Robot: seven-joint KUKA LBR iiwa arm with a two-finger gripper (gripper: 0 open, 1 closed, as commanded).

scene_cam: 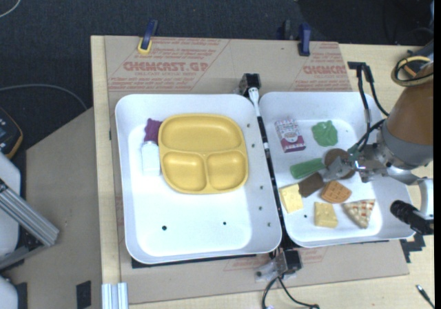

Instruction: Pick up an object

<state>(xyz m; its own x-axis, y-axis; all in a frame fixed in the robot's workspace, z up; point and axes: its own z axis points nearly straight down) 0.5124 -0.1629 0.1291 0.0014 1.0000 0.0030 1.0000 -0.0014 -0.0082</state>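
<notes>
Over right shallow white plastic bin (344, 102), two-finger gripper (342, 163) above crowded toy food; grip state unclear. Risk: brown round cookie (335, 192) beside flat dark chocolate piece (311, 183), fingers may snag both.

The robot arm (411, 136) is fat and round, orange-brown on top and grey below, with black cables (368, 104) beside it.

Left bin (138, 183) holds a yellow divided tray (203, 152). Right bin (344, 99) holds toy foods; the gripper (353, 163) hovers at its 3 o'clock side.
</notes>
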